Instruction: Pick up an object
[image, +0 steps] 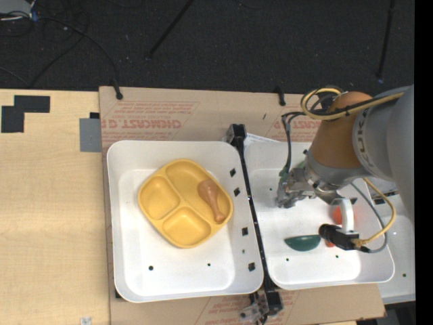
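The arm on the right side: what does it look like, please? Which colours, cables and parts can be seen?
The arm is a thick, rounded grey body with an orange band above the wrist. Yellow and black cables loop over the band, and another yellow cable curves below. The gripper is small, dark metal-grey.

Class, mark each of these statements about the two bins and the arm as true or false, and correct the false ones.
1. The yellow divided plate lies in the left bin. True.
2. A drumstick-shaped toy rests on the plate. True.
3. The dark green bowl-like object sits on the plate. False: it lies in the right bin.
4. The gripper hangs over the left bin. False: it is over the right bin.
5. The arm's band is blue. False: it is orange.
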You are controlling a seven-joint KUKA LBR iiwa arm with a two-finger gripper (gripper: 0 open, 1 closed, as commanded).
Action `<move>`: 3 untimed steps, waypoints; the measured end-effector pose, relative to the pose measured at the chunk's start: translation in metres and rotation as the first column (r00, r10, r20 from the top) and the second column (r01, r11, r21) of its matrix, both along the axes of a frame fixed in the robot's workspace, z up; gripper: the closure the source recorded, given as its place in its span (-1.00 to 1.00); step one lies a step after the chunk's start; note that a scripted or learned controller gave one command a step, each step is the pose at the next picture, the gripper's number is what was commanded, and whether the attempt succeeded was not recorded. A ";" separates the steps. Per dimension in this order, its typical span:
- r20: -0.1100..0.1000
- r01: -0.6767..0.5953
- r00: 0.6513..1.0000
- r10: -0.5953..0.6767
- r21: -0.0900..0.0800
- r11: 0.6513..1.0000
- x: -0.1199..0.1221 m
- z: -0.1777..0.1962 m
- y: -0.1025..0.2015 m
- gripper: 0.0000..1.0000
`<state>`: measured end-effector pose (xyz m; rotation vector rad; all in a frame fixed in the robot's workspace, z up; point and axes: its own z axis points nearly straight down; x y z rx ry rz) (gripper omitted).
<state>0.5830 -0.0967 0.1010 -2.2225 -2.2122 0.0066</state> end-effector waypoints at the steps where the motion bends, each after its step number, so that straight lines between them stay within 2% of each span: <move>1: 0.007 -0.005 1.000 0.005 -0.001 1.000 -0.003 0.045 0.006 1.00; 3: 0.007 -0.005 1.000 0.005 -0.001 1.000 0.002 0.122 0.007 1.00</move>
